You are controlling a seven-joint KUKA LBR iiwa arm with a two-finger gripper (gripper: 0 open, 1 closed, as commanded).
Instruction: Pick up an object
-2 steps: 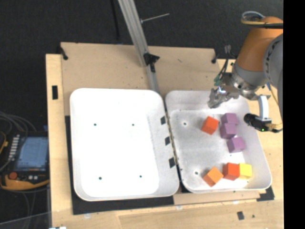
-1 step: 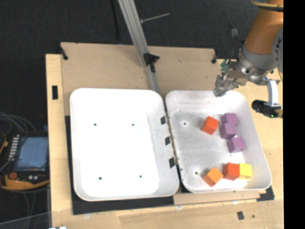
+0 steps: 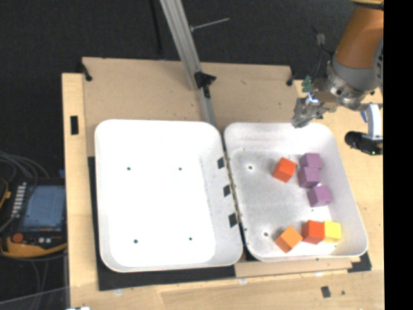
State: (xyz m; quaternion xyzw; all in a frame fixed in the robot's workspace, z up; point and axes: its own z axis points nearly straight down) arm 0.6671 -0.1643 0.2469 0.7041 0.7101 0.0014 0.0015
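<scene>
Wooden bench (image 3: 77,192) fills most of your view, and on it sit two shallow white bins side by side. Your left bin (image 3: 110,250) has plain white floor with a few small dark dots. Your right bin (image 3: 258,137) carries all the blocks. From the right edge the grey arm (image 3: 361,37) with its orange band reaches in, and the gripper (image 3: 303,117) hangs at the back rim of the right bin, well apart from every block. You cannot tell how far its tips are parted; they show as one dark blur, and nothing is visibly held. Down in the right bin, two purple blocks stand out: a larger purple block (image 3: 310,168) with a smaller purple block (image 3: 319,195) just in front. An orange block (image 3: 283,170) sits beside the larger purple one. Near the front rim, a second orange block (image 3: 290,238), a red block (image 3: 313,231) and a yellow block (image 3: 332,230) sit close together in a row.
</scene>
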